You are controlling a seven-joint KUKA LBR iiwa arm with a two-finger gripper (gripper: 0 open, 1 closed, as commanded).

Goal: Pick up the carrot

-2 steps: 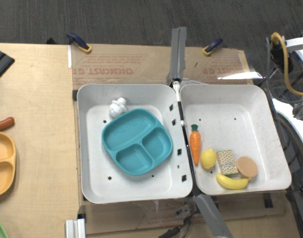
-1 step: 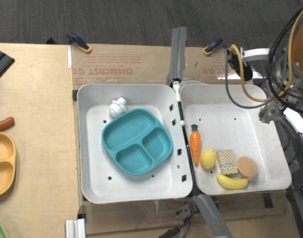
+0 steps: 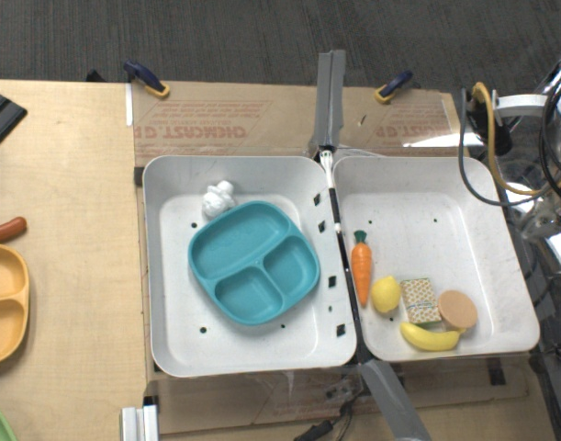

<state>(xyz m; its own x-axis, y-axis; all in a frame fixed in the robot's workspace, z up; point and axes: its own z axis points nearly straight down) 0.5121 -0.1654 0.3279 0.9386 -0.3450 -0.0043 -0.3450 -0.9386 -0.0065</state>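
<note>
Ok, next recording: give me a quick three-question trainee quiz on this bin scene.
1. True or false: the carrot lies inside the teal divided plate.
2. Which bin holds the carrot: A) left bin, B) right bin, C) neither?
3. Fill in: the yellow item lying along the right bin's front wall, below the cracker, is a ____.

Key:
1. False; it lies in the right bin, against the wall shared with the left bin.
2. B.
3. Banana.

orange plate (image 3: 3, 306) and sausage (image 3: 5, 229) cut by left edge; white lump (image 3: 218, 198) too small to identify
</note>
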